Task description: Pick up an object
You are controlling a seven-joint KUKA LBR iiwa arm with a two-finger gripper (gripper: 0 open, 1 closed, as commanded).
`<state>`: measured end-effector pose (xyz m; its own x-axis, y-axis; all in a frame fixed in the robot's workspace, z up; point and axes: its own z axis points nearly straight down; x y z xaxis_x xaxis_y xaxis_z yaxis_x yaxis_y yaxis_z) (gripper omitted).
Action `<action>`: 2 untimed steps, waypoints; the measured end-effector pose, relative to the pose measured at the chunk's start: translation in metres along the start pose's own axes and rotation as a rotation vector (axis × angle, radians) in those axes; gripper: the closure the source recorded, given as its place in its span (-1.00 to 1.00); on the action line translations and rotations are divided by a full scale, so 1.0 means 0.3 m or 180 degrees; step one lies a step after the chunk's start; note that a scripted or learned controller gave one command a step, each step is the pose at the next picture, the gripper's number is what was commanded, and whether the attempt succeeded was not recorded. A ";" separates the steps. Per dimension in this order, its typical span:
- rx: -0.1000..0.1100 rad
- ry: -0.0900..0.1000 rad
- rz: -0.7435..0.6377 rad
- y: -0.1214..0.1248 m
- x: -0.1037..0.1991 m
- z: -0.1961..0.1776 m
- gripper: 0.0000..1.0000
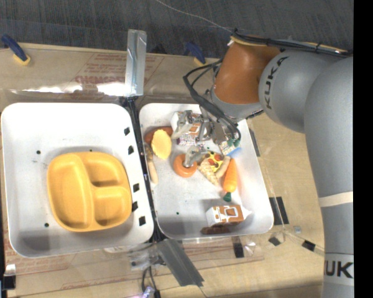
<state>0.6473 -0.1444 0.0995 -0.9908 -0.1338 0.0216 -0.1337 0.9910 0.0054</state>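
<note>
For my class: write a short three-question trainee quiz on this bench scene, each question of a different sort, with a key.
1. True or false: the yellow divided tray lies in the left bin.
2. Which lies nearest the right bin's front wall? A) the carrot B) the small carton C) the yellow fruit
3. Fill in: the gripper is over the ____ bin.

Key: 1 true. 2 B. 3 right.
</note>
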 end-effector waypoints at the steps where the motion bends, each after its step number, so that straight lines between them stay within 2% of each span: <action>1: 0.0032 -0.0104 -0.0133 -0.188 0.275 0.004 -1.00; 2: 0.0033 -0.0105 -0.0150 -0.183 0.270 -0.034 1.00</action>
<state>0.5748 -0.2097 0.1112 -0.9836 -0.1802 -0.0113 -0.1802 0.9836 -0.0046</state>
